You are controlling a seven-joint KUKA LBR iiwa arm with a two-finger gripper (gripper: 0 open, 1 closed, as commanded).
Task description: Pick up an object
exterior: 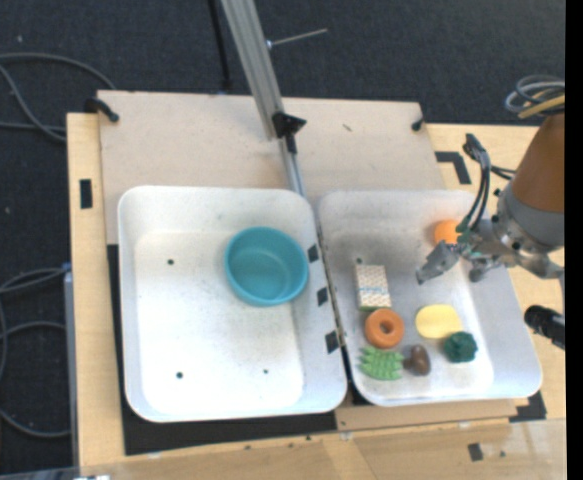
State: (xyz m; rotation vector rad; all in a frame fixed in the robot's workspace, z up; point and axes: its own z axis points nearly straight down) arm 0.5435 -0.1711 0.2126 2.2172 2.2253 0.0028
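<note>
Counter (pixel 201 133) carries two white bins side by side: left bin (pixel 171 368) holds a teal bowl (pixel 266 265) near its far right part, and right bin (pixel 516 363) holds the small items. Arm (pixel 546 173) reaches over the right bin's far right edge, pincer (pixel 453 264) spread wide with nothing between its fingers, just beside an orange ball (pixel 445 232) near that bin's far edge. Toward the near edge lie a checkered block (pixel 373 285), yellow lemon (pixel 438 320), orange ring (pixel 383 328), green leafy piece (pixel 380 364), dark green lump (pixel 460 347) and brown lump (pixel 417 359).
</note>
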